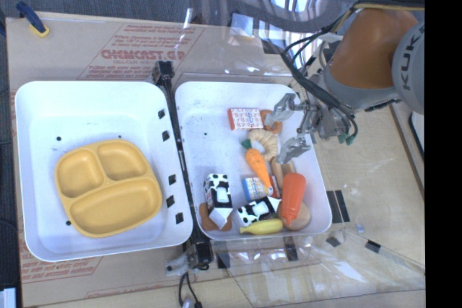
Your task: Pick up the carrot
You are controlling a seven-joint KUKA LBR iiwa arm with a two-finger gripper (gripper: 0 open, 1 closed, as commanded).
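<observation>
The carrot (258, 169) is a small orange cone with a green top. It lies in the middle of the right bin (195, 148), pointing toward the front. My gripper (281, 134) hangs over the bin's right half, just right of and behind the carrot's green end. It is open, with one finger (284, 107) toward the back and the other (294, 149) toward the front. Nothing is held between them; a beige ring-shaped toy (264, 141) lies beneath the gap.
Around the carrot lie a red-and-white box (246, 117), a blue packet (254, 188), a larger orange-red vegetable toy (292, 199), two cow-patterned pieces (216, 190), and a banana (261, 226). The left bin (36, 119) holds a yellow divided plate (108, 187).
</observation>
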